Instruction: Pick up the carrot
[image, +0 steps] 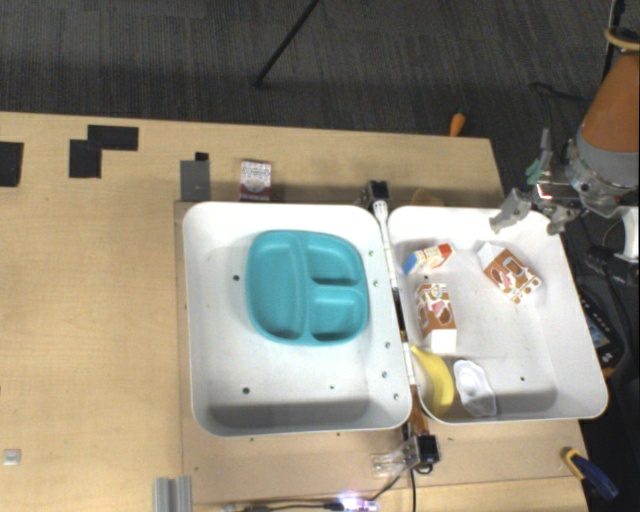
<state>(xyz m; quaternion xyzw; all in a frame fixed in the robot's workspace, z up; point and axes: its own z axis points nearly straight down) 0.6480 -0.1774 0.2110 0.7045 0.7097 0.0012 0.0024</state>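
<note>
A small orange piece (457, 124), possibly the carrot, lies on the bench at 12 o'clock from the right bin (560, 330), outside it. The gripper (520, 205) hangs over that bin's rim at 1 o'clock. I cannot tell if it is released or clenched. A banana (435, 375) lies at the bin's 7 o'clock.

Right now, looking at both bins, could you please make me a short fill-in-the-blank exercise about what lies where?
1. The teal divided plate lies in the ____ bin.
2. The banana lies in the right bin, near its ____ edge.
3. The gripper hangs over the right bin's ____ edge.

Missing words: left; front; far
</note>
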